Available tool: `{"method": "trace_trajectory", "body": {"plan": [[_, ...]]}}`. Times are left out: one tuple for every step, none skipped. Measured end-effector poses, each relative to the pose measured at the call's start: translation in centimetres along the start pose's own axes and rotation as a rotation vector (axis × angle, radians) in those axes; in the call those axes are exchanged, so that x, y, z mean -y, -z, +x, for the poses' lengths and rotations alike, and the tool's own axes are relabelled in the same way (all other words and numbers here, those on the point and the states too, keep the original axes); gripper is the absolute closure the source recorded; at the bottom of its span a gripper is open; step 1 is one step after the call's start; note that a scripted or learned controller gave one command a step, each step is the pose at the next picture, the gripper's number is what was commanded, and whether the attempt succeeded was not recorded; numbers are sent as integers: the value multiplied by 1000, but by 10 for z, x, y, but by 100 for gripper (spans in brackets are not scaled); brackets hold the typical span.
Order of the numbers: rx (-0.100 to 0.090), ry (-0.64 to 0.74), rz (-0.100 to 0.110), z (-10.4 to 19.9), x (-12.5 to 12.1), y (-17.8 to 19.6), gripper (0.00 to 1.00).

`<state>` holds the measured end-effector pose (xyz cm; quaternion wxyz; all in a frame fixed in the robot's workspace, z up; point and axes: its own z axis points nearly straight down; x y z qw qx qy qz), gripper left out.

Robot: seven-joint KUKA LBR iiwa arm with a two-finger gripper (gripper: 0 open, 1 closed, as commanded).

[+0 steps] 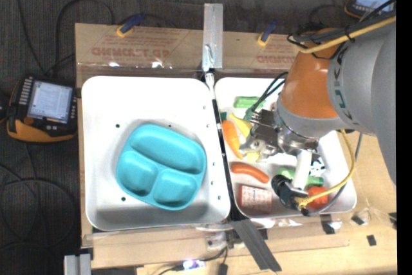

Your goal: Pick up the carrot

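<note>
In the right bin (335, 158), close to its left wall, the carrot (231, 137) lay as an orange tapered piece running roughly top to bottom, its lower end pointing toward the bin's middle. Just right of it sat a yellow item (241, 126), and above that a green item (245, 102) near the bin's upper edge. Below the carrot lay a red-orange sausage-shaped piece (249, 171), and below that again a brownish-red can (255, 198) on its side against the bin's lower wall. The gripper (261, 138) was lowered among these items, just right of the carrot; whether it was released, clenched or grasping anything could not be told, since the wrist hid that part. The arm (347, 87), grey with an orange band, entered from the right and covered most of the bin's upper right. A small red piece (315, 193) lay near the lower right corner beside the arm's cabling. The left bin (103, 106) held 1 turquoise tray (161, 164) with 3 compartments, set near its middle, well apart from the carrot.
</note>
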<state>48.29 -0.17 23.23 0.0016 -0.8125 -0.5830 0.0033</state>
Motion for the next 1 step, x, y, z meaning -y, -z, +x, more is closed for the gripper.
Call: {"method": "trace_trajectory", "body": {"plan": [[0,456,-2,-2,-23,-16,100]]}}
